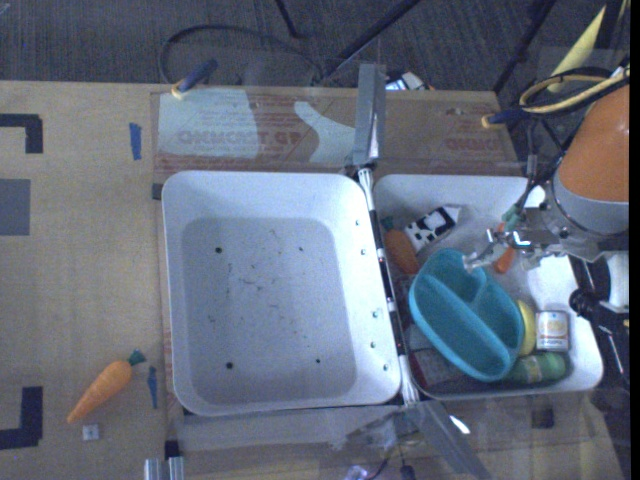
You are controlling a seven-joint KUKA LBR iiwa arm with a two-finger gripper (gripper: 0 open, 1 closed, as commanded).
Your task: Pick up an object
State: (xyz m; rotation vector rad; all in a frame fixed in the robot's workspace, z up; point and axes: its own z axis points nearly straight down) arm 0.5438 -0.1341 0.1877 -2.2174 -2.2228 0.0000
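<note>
The two-finger gripper [497,255], whose opening I cannot tell, should descend squarely onto the blue plastic heart-shaped bowl [462,313] rim in the right white bin [585,358]

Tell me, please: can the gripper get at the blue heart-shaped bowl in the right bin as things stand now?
Probably yes. The blue heart-shaped bowl lies on top of the other things in the right bin, with nothing over it, and the gripper is just above its upper right rim.

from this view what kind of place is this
Most likely a robot grasping test bench in a lab: two white bins side by side, toy items such as a carrot and a blue dish, and tripod legs on the carpet behind.
</note>
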